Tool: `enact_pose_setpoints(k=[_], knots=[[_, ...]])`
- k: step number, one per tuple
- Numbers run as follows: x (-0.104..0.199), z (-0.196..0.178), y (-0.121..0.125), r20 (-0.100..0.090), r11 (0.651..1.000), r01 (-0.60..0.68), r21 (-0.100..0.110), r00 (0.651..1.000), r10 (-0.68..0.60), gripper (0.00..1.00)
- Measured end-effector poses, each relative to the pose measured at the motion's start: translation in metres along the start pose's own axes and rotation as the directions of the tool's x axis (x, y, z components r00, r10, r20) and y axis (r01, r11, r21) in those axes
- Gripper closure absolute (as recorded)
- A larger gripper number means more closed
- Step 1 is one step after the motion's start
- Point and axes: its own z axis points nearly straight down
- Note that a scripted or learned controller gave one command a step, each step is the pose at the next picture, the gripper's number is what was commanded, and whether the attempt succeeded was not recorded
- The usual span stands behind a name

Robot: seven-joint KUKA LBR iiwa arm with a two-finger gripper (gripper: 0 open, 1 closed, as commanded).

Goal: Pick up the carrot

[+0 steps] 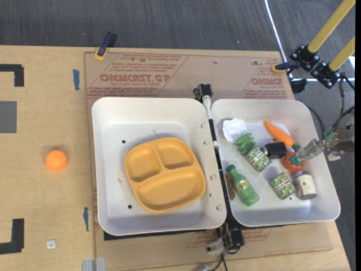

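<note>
At the bottom of the frame, nearest the camera, the right bin point(324, 208) is seen to hold a green bottle point(242, 186) lying beside the divider, a green printed packet point(281, 185) and a small pale can point(306, 186) lying on its side. Just above these, another green packet point(258, 158) is found near the bin's middle, with a small black block point(276, 149) beside it. The carrot point(278, 132) is located in the upper middle of the right bin; its long axis is laid on a diagonal, running from upper left to lower right, with one end beside the black block. Which end is the tip cannot be told with certainty. A crumpled white object point(233, 129) lies to the carrot's left. The gripper point(300, 154) is seen at the right of the bin, lowered over a red-orange object point(292, 162) and well short of the carrot; whether its fingers are spread or pressed together cannot be told, and nothing is shown between them. The arm is reached in low from the right edge of the frame. In the left bin point(107, 117) a yellow divided tray point(164, 174) is set. An orange ball point(56, 160) rests on the bench at far left.
</note>
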Motion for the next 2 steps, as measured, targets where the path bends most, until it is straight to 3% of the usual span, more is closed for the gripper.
enact_pose_setpoints(k=[1,2], knots=[[0.044,0.046,0.049,-0.001,0.997,-0.075,0.000,0.997,0.075,0.00],[0.042,0.115,0.119,0.001,0.999,-0.032,-0.002,0.999,0.032,0.00]])
